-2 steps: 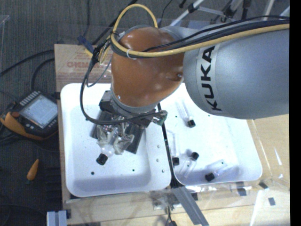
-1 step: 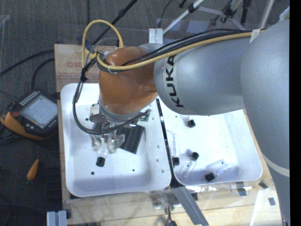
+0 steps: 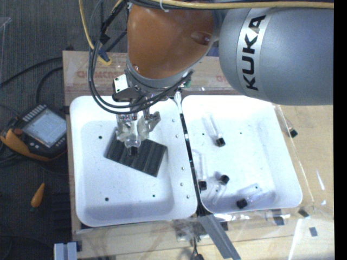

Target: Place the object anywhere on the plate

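A black ribbed plate (image 3: pixel 136 156) lies tilted in the middle of the left white bin (image 3: pixel 92 199). My gripper (image 3: pixel 133 138) hangs straight down over the plate's upper left part, under the orange band of the arm. A small clear vial (image 3: pixel 132 141) with a dark cap stands upright between the fingers, its lower end at the plate's surface. The gripper is shut on this vial.
The right bin (image 3: pixel 282 145) holds several clear vials with black caps, one near its top (image 3: pixel 213 131) and others near its front (image 3: pixel 246 196). A ridge between the bins (image 3: pixel 187 156) runs just right of the plate. A pendant (image 3: pixel 40 129) lies left of the bench.
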Motion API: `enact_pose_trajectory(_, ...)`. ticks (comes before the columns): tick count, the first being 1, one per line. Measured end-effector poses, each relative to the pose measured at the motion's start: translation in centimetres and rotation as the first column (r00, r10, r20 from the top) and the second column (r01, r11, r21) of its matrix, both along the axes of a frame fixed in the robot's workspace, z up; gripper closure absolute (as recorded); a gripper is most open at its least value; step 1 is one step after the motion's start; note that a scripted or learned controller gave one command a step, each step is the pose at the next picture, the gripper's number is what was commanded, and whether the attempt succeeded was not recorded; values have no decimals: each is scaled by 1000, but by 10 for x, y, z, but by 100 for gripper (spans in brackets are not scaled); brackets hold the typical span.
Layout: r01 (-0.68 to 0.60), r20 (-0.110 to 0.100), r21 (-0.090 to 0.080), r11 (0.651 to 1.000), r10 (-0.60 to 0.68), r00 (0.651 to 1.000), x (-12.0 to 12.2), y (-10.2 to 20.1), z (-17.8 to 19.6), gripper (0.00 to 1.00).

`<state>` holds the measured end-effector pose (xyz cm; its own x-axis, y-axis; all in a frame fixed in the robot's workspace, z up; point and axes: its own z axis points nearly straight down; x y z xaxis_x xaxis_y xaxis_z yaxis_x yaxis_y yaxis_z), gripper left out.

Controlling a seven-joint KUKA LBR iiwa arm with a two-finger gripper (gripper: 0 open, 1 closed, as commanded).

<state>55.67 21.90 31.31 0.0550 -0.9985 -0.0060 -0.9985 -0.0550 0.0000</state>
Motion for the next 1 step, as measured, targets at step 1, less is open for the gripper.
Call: enact_pose_trajectory(1, -330, 1, 0, 944, 330, 944, -19, 11, 75, 100)
